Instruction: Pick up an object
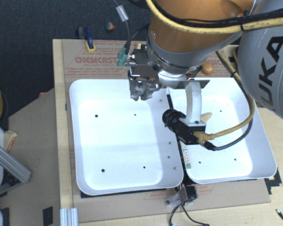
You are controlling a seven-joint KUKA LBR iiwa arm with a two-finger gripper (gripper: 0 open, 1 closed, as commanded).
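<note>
My gripper hangs over the far right part of the left bin, close to the divide between the two bins. Nothing can be seen in its grip. A small beige object lies in the right bin, partly hidden behind the white bracket and black cable fitting on my arm. A small brown rounded object sits at the far edge of the right bin, just under the arm's orange band.
My arm's bulk covers much of the right bin's far half. A black fitting and a yellow cable hang over the bins' shared rim. A blue and yellow clamp stands on the board's far left edge.
</note>
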